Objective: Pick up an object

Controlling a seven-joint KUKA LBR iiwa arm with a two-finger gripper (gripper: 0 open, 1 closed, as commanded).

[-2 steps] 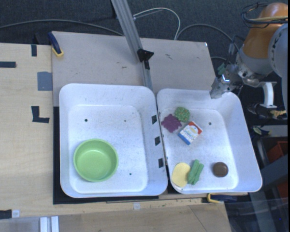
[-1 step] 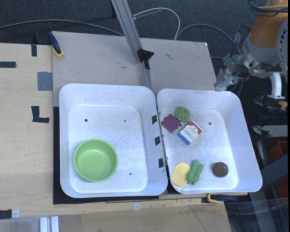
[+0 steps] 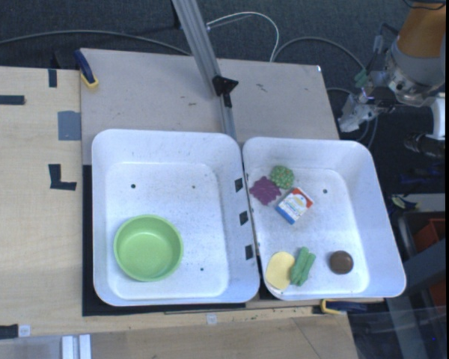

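A: Gripper (image 3: 353,114) sits off the right bin (image 3: 359,155), fingers' state can't tell.
B: Small carton (image 3: 293,205) lies mid-bin w/ room around it; arm should drop straight over it.

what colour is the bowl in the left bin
Light green; the bowl shows best in the camera view.

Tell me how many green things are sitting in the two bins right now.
3. A green bowl in the left bin's near-left corner; a small bumpy green piece toward the right bin's far side; a long green item near its front edge, beside a yellow piece.
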